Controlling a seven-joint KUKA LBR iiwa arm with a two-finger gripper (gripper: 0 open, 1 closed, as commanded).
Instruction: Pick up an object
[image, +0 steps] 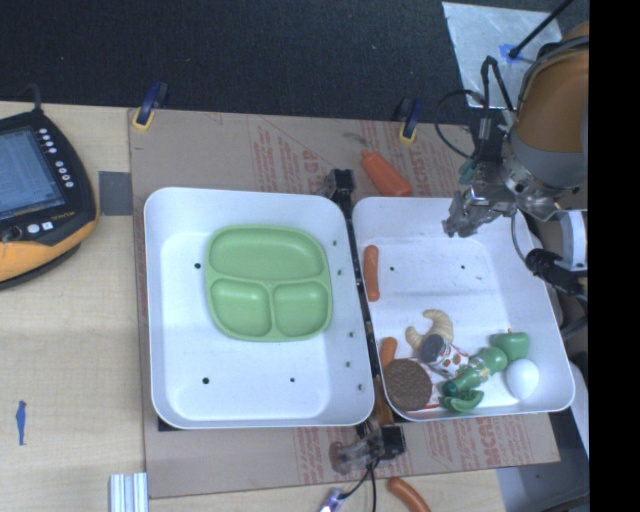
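A: The gripper (462, 222) hangs over the far right part of the right bin (470, 290), near its back rim. I cannot tell how it is set; from this slant it reads as one dark clump of metal.

B: Anything in it?

A: Nothing that I can see. It is above bare white floor, well apart from the objects.

B: Where are those?

A: Most are crowded into the near right corner of that bin. A white egg (521, 378) sits closest to the corner, a green pepper-like piece (511, 345) just behind it, and a green bottle-shaped toy (470, 376) lies tilted beside them. A brown round cookie (407, 384) is to their left, and a tan croissant (436, 325) lies behind the cookie, with a small dark-and-white item touching it that I cannot identify.

B: And along the divider?

A: An orange sausage (372, 272) lies lengthwise against the left wall of the right bin, and a shorter orange piece (387, 351) lies nearer the cookie.

B: The other bin?

A: The left bin (180, 330) holds a green divided plate (269, 282), flat, with three compartments.

B: Outside the bins?

A: An orange carrot (385, 174) lies on the cardboard sheet (250, 150) behind the right bin. Another orange item (410, 494) lies at the near edge. A tablet-like pendant (35, 195) with an orange casing rests on the bench at far left.
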